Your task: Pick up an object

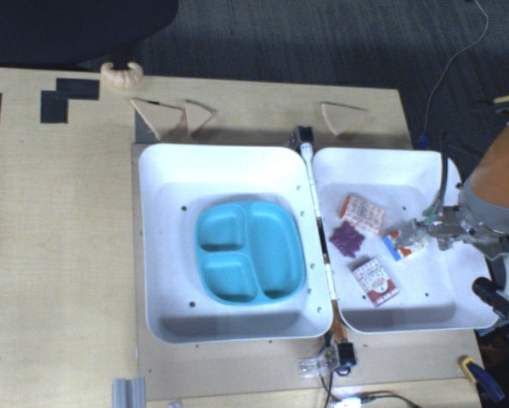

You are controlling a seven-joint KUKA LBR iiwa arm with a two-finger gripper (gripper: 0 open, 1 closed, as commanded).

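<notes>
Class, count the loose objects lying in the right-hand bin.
4: patterned packet, purple piece, red-white packet, orange-blue item by the gripper, which may hide more.

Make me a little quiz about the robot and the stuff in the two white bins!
1. True or false: the blue tray lies in the left bin.
2. Which thing lies nearest the gripper: A) purple object, B) small red, white and blue packet, C) blue tray?
3. Fill in: the arm reaches into the ____ bin.

Key: 1 true; 2 B; 3 right.
</notes>
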